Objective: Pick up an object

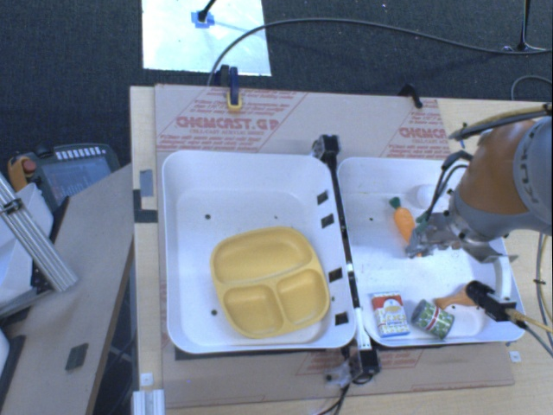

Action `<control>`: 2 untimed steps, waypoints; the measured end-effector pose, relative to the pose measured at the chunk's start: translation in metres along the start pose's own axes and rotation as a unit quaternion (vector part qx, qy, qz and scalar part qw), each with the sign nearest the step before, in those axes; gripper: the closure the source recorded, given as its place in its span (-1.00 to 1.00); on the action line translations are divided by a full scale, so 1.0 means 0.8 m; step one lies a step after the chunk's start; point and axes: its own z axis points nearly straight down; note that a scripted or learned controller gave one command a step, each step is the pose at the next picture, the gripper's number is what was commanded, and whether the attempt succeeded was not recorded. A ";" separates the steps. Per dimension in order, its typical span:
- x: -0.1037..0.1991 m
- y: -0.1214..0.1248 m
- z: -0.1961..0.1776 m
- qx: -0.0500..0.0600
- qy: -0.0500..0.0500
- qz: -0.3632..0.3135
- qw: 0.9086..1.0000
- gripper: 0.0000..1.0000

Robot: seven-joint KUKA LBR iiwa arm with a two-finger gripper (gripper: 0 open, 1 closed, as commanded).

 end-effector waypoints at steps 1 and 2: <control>-0.008 0.012 -0.064 -0.002 -0.001 -0.001 1.000 1.00; -0.012 0.006 -0.140 -0.002 -0.001 -0.001 1.000 1.00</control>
